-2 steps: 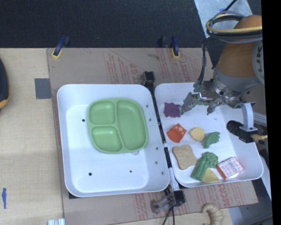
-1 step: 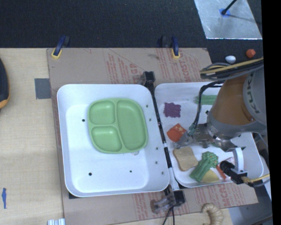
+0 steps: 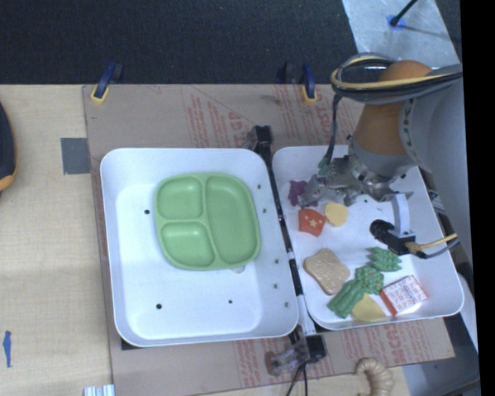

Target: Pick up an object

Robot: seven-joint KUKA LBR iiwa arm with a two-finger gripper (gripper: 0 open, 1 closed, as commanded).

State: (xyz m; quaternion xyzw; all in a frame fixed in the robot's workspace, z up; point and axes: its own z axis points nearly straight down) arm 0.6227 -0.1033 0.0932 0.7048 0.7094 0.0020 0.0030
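We see a green plate (image 3: 207, 221) in the left bin (image 3: 129, 315); the gripper (image 3: 340, 190) hangs over toy food (image 3: 312, 222) in the right bin (image 3: 451, 294), perhaps touching; jaws unclear.

Left bin (image 3: 126, 241): divided plate (image 3: 207, 220) at its centre. Right bin (image 3: 451, 294): gripper (image 3: 340, 188) at far end, cube (image 3: 312, 222) and wedge (image 3: 337, 214) just near of it; bread (image 3: 327, 270) at the middle, leafy pieces (image 3: 364, 285) and carton (image 3: 404, 294) along the near-right side.

wooden bench (image 3: 44, 270) (dark floor (image 3: 181, 31) behind)
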